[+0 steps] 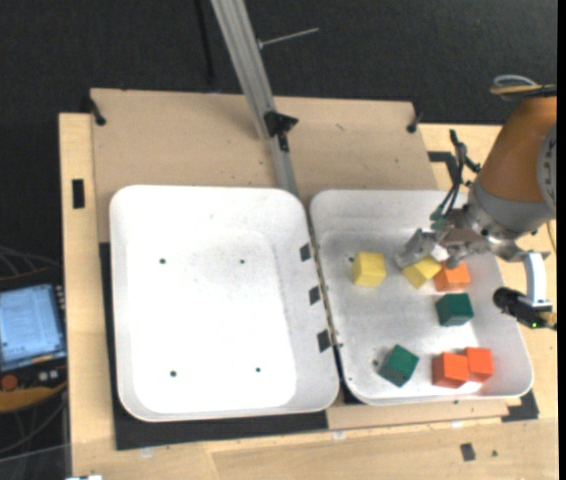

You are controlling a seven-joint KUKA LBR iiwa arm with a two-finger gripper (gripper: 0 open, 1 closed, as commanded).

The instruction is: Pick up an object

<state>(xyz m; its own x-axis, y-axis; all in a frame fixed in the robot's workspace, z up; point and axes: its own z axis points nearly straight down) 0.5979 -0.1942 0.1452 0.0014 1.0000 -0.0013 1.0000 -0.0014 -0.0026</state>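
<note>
The camera view looks down at a slant on a wooden bench (78,268) with two shallow white bins side by side; the left bin (213,298) has a bare floor with a few dark specks, while the right bin (363,218) carries all the blocks; the arm (523,163), grey with an orange band, reaches in from the right and bends down over the upper right part of that bin; its gripper (431,253) sits low among the blocks, just above a small yellow block (421,272) that lies tilted and appears to touch an orange block (452,277) on its right; how far the fingers are parted I cannot tell, and nothing is plainly seen between them, so no hold can be claimed; a larger yellow block (369,269) stands to the left of the gripper, apart from the small one; a dark green block (454,310) lies just below the orange one; near the bin's lower edge a second green block (398,365) rests tilted, and to its right two orange blocks (462,366) sit touching each other; a slanted metal pole (248,68) rises from the bench behind the bins; at the far left, off the bench, a handheld pendant (18,333) with a lit screen lies on the dark floor
</note>
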